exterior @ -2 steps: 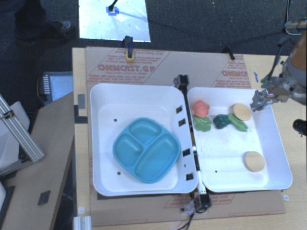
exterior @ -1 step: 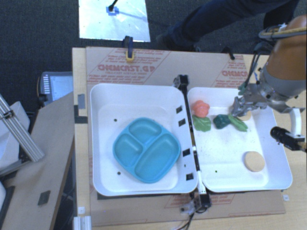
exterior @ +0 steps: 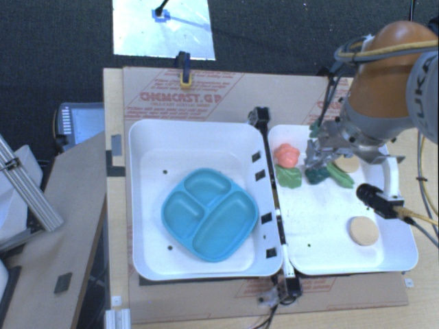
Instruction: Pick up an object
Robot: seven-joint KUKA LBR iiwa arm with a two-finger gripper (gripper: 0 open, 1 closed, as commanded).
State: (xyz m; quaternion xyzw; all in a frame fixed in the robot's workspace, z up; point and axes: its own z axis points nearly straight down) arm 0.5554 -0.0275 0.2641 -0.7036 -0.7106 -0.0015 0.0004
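Overhead view of a pick attempt. The gripper [exterior: 317, 162] is working low in the right bin [exterior: 405, 256], near that bin's far edge and close to the divider shared with the left bin [exterior: 147, 266]. Whether it is spread or pressed together cannot be told from this angle, since the wrist and the orange band of the arm [exterior: 391, 53] are covering it from above. The candidate objects are crowding under and around the tool: an orange-pink ball [exterior: 287, 155] toward the far corner by the divider, a light green piece [exterior: 289, 177] touching it on the near side, a dark teal piece [exterior: 317, 176] directly below the tool, and a green elongated piece [exterior: 340, 175] just beside that. A tan disc [exterior: 363, 230] is lying well apart, toward the near right corner, and a blue divided plate [exterior: 209, 213] is sitting in the middle of the left bin.

Risks, as judged: because the pieces are lying in contact, a closing grip is likely to catch two at once or to squeeze one sideways out of reach; the ball is liable to roll toward the divider if nudged. The bin's wall close by is also leaving little room for the tool, so a scrape or a tilted, weak hold is possible. A black cabled fitting [exterior: 376, 201] is hanging off the arm over the bin and could brush objects.
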